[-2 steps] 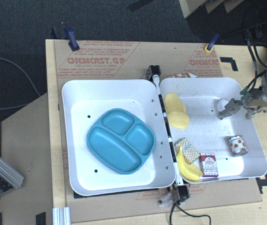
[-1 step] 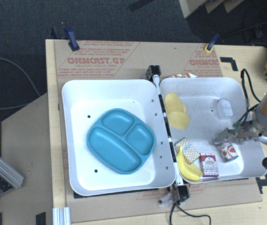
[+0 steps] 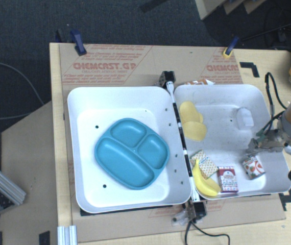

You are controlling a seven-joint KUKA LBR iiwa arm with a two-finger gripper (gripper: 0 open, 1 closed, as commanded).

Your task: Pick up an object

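Gripper (image 3: 262, 143), fingers' state impossible to tell, hangs in the right bin (image 3: 222, 98) just above the small red-and-white can (image 3: 252, 167), which lies tilted, right of the red carton (image 3: 227, 179).

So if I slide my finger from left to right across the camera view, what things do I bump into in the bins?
Blue divided plate → banana → small red box → red and white can → gripper.
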